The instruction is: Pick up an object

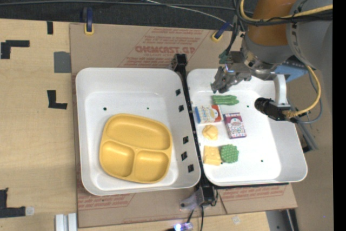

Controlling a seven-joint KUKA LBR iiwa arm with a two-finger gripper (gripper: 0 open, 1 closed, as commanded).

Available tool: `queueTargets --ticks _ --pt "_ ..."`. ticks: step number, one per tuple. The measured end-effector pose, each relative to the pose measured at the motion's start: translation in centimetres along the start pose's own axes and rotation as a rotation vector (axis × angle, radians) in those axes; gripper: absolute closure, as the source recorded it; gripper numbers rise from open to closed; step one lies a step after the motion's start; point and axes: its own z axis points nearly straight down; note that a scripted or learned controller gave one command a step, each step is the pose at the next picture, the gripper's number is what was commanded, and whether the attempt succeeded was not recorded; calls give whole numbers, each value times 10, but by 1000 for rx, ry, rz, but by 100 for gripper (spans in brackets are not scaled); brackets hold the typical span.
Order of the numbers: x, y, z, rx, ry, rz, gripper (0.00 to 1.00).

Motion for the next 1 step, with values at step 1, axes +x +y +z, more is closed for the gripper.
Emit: queueTargets --ticks 1 --pt "58 -9 -2 1 0 0 100"
